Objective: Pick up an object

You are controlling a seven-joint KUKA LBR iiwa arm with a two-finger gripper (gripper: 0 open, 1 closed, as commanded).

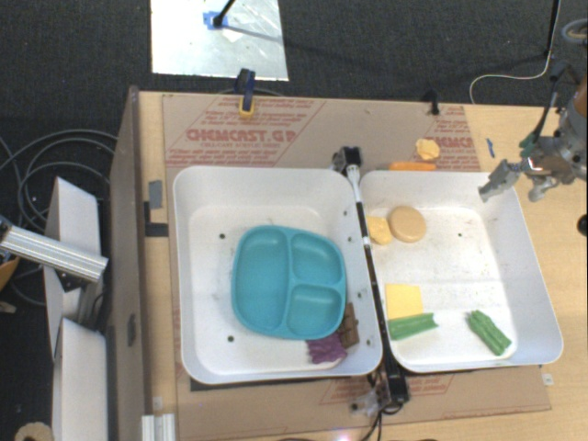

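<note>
A robotics lab: two white bins on a cardboard-covered counter, loose cables on dark carpet, aluminium framing.

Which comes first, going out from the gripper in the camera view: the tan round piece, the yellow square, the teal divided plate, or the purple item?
From the gripper, at the right bin's upper right edge:
1. Tan round piece, upper left of the right bin.
2. Yellow square, lower left of the right bin.
3. Teal divided plate, middle of the left bin.
4. Purple item, left bin's lower edge.
</note>
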